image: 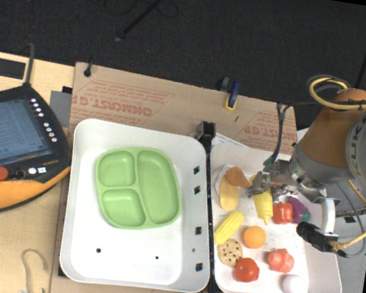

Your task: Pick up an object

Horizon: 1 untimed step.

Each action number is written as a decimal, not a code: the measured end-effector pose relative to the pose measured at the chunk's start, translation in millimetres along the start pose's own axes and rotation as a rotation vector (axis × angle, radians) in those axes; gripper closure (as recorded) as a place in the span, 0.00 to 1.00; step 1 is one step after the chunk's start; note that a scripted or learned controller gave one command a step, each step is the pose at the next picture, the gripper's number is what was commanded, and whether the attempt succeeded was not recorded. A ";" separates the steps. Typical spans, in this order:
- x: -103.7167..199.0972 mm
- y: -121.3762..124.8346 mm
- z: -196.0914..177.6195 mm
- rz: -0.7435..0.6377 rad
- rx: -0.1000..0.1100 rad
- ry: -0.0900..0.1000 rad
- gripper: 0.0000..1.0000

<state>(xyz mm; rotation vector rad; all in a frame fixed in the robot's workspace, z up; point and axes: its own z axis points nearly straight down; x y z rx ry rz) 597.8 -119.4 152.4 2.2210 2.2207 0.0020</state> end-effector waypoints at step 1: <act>-7.9 -5.7 -46.6 0.005 0.000 -0.001 1.00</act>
